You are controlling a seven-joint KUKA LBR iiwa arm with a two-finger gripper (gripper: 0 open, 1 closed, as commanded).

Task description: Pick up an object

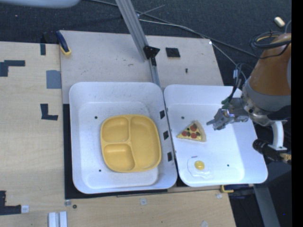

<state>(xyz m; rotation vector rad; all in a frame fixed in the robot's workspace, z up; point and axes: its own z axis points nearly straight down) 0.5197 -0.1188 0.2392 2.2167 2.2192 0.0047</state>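
From the overhead camera you've got two white bins sitting side by side on the worktop. The left bin has a yellow divided plate lying flat in the middle of it, three compartments facing up.

The right bin is where your pickable stuff is. There's a toy pizza slice lying flat roughly in the middle of that bin, a bit left of centre. Nearer to you, close to the bin's near edge, sits a toy fried egg, white with a yellow yolk. The two are near each other but not touching.

Your arm comes in from the right, grey with the orange band up top. The claw is over the right bin, just to the right of the pizza slice and slightly farther back. It's close to the slice, but I can't tell if it's touching. Honestly it's too small and blurry here to say whether the claw is spread or pinched together, so you can't tell from this shot. Nothing shows between its tips.

A metal pole runs at a slant from the far side down to where the two bins meet.
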